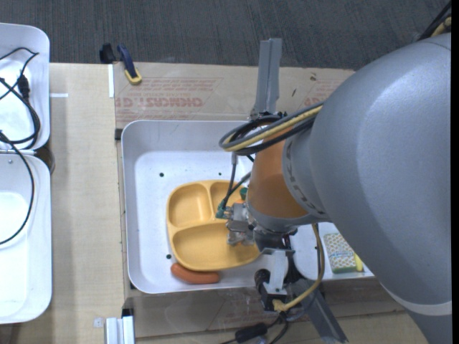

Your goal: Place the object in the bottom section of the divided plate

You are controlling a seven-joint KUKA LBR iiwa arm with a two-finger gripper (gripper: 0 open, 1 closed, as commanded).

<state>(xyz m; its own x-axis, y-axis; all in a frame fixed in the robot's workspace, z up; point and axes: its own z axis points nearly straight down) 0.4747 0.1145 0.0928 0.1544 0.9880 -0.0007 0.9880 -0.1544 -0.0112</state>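
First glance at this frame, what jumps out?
The grey arm fills the right side, its orange band above the white bin. Under it sits a yellow divided plate in the bin. A sausage lies just off the plate's near edge, against the bin wall.

Lighting even and bright, diffuse from overhead; no hard shadows on the counter [79, 213]. Soft shadow under the arm [387, 170] falls across the right part of the white bin [143, 192]. Mild glare along the bin rim and on the arm's grey shell. The arm, close to the lens, is slightly soft; the yellow plate [197, 228] is reasonably sharp. Slight grain overall.
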